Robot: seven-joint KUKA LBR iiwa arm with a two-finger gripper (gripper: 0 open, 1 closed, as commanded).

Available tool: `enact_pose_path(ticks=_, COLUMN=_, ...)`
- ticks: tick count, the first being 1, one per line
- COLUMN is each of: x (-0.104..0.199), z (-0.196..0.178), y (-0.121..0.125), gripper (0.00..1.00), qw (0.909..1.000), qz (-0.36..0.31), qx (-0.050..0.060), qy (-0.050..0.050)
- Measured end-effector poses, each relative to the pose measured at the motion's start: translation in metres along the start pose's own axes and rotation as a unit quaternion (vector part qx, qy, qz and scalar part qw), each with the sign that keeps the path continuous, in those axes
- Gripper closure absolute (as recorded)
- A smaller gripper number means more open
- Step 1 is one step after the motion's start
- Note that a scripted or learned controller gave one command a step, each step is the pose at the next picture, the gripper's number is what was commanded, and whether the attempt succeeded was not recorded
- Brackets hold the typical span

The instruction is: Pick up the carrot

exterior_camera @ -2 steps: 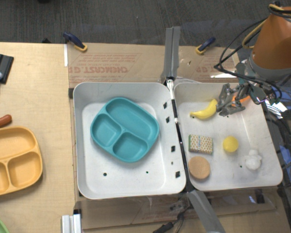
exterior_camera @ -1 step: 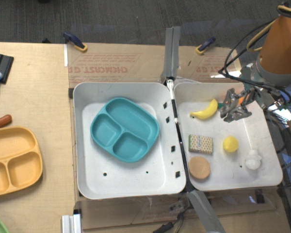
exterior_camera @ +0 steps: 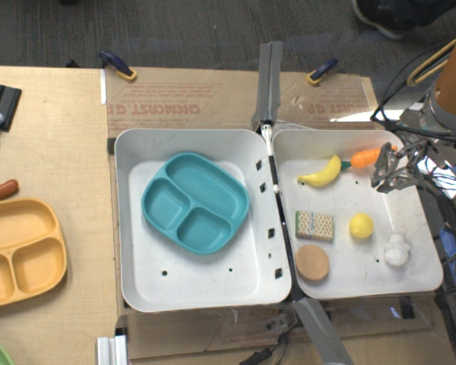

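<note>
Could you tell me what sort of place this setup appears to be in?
Probably a robotics lab bench, not a kitchen. Two white bins sit on clamped cardboard, the right one holding toy food such as a banana and a carrot, with the gripper and loose cables beside it.

End effector (exterior_camera: 390, 175) low at right, wrist angled leftward.

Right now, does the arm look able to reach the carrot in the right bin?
Probably yes. The tool hovers just beside the carrot, with nothing between them. The banana lies on the carrot's far side, close to its tip, so it could be bumped.
</note>
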State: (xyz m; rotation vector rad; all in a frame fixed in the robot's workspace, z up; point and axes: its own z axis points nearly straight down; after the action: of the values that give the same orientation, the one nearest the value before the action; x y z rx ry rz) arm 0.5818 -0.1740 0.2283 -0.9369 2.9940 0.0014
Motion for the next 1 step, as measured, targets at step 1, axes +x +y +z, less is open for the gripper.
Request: enact_pose_path(ticks=1, x=-0.0154, z=0.0261, y=-0.0080, gripper=1.00, qw=0.9805, qz=-0.197, qx=-0.001, qy=0.000)
